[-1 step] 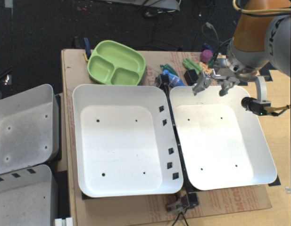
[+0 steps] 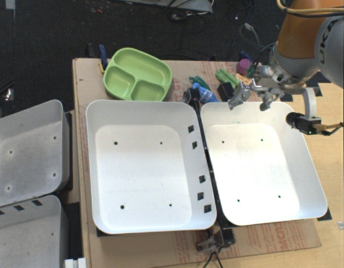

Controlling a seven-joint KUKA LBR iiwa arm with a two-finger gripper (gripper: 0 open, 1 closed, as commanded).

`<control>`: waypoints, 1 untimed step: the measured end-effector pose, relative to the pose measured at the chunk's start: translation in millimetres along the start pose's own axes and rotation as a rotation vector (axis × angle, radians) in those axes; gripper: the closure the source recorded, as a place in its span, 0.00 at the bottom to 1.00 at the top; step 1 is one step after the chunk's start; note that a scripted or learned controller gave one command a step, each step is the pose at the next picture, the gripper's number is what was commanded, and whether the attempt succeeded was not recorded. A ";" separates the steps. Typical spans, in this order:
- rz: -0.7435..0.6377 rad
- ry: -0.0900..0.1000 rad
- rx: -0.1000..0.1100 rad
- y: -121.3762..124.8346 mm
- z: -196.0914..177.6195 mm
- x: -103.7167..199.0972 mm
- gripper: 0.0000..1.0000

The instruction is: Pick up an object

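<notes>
Although the task calls for an object to be picked up, nothing is seen between the fingers of the two-finger metal gripper (image 2: 252,98), which are spread apart and carry no load. The gripper is held above the far rim of the shallow white plastic right bin (image 2: 261,166), at the end of the grey arm with its orange band (image 2: 305,15).

Candidate objects are found just beyond and to the camera-left of the gripper, outside the bins: a small green plastic piece (image 2: 227,76), a purple rounded item (image 2: 245,66) near it, and a blue object (image 2: 204,91) lying against the bins' far corners. Further to the camera-left of the gripper, well apart from it, a light green divided plastic tray (image 2: 137,75) is rested on the bench. What each small item is cannot be told for certain.

For the step to be done well, one object should be singled out, the open fingers should be centred over it, and they should be closed only once they straddle it, since the items are crowded and a neighbour could be nudged.
</notes>
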State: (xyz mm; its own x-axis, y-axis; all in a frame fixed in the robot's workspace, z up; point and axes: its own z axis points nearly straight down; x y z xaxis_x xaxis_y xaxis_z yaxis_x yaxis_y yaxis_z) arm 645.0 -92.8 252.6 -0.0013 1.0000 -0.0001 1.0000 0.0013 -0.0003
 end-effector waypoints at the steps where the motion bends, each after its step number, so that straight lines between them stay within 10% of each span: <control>1: -0.001 0.000 0.003 -0.4 56.5 10.0 0.00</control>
State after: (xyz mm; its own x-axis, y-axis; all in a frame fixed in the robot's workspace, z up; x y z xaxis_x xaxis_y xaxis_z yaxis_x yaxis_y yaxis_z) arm 644.6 -82.8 196.0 -0.0026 1.0000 0.0000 1.0000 0.0026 -0.0037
